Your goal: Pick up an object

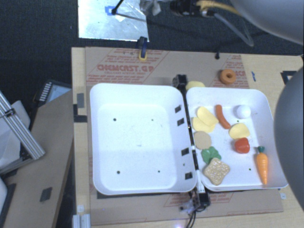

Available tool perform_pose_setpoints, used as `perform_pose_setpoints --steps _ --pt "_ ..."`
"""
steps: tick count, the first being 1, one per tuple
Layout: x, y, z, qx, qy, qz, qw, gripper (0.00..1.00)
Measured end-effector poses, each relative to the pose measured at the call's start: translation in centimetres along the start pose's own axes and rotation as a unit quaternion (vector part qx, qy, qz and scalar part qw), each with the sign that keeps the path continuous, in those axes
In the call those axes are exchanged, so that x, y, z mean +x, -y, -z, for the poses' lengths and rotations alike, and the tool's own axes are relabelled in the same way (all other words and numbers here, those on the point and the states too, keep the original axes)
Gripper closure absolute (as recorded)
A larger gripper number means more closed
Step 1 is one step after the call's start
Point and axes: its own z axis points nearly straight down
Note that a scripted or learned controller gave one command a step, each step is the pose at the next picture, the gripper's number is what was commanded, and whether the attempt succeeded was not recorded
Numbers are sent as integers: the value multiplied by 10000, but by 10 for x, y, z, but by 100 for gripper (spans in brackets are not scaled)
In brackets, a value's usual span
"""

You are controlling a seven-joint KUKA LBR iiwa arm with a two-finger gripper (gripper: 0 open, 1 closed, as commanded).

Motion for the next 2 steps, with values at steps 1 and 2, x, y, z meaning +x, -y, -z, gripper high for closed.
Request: perform_pose_setpoints --steps 1,2 --pt "0 0 0 6 2 8 10000 0" --pt "0 0 11 -7 -1 30 10000 100"
